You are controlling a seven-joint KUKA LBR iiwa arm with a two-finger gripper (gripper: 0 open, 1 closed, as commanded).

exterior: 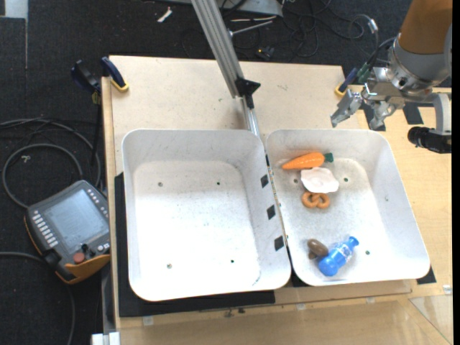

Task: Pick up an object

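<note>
The right bin (402,214) holds an orange carrot (304,161) near its back, a white shell-like piece (320,181) just in front of it, and a brown pretzel (316,200) touching that piece. Near the bin's front lie a small brown lump (317,248) and a blue bottle (337,256) side by side. My gripper (361,112) hangs above the bench behind the right bin's back rim, open, with nothing between its fingers.
The left bin (136,214) sits beside the right one. A metal pole (219,34) slants from the back down to the seam between the bins. A teach pendant (68,225) lies on the floor at left. Clamps (108,74) grip the bench's back left corner.
</note>
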